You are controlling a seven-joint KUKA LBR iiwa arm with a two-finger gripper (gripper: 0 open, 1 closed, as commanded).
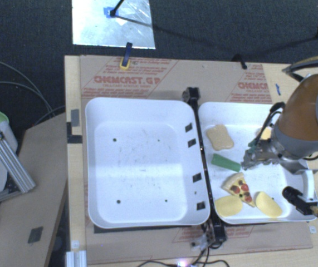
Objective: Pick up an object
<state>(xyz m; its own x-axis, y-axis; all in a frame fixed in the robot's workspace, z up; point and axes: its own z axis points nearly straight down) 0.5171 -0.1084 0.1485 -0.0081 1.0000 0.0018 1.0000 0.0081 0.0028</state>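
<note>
The grey arm with its orange band [309, 113] is reaching in from the right, its gripper [252, 159] hanging low over the right bin [270, 115], just beside the green block [226, 161]. A tan toast slice [220, 137], a pizza slice [240, 186] and two yellow pieces [229, 206] [268, 204] are lying in that bin. The left bin [142, 163] is sitting alongside.

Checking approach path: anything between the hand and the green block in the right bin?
Nothing visible. The hand sits just right of the green block, with bare bin floor between. The pizza slice lies nearer the camera, off that line.
</note>
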